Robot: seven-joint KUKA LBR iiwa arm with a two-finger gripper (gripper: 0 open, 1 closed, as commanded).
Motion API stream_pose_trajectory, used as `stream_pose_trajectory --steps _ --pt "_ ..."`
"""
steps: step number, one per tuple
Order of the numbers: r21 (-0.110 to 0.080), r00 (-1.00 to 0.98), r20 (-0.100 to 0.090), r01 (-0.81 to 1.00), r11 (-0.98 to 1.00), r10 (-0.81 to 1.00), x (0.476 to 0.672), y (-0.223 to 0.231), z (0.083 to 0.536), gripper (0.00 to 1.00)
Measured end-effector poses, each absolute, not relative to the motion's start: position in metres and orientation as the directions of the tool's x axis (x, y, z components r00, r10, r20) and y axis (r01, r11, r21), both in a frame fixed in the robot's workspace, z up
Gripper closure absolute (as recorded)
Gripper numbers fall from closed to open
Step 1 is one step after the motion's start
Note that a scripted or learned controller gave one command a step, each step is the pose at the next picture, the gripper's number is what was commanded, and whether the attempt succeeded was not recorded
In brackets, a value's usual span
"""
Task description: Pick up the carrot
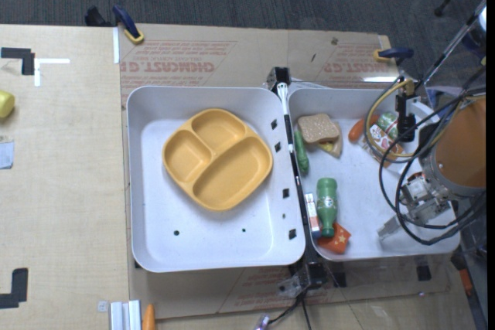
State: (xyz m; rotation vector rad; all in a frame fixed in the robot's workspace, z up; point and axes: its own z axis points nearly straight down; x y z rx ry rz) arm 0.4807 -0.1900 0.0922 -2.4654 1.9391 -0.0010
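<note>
The carrot [356,130], upper right of frame beside the sandwich [320,134], looks like light, stiff, slick toy plastic, so I'd pinch across its middle. Can't tell how the end effector [393,227] is set.

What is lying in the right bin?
In the right bin: a sandwich, a green bottle, a green vegetable, a red item, the carrot. The gripper and cables cover the bin's right side.

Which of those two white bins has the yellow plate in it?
The left bin, the one farther from the arm. It holds the yellow divided plate; the right bin holds small toy foods, including a sandwich and a green bottle.
</note>
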Motion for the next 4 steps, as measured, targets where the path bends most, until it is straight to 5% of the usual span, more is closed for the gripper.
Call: stream_pose_trajectory --steps 1,2,3,4 --pt "-0.006 0.597 -0.008 -0.802 -0.597 -0.802 0.479 -0.202 0.091 0.00" --pt "-0.005 0.691 -0.002 -0.722 -0.691 -0.722 0.479 -0.214 0.148 0.00" --pt "-0.007 0.326 -0.003 -0.945 -0.326 -0.945 0.500 -0.167 0.312 0.00" --pt "-0.002 0.213 -0.003 -0.977 -0.213 -0.977 0.488 -0.144 0.091 0.00"
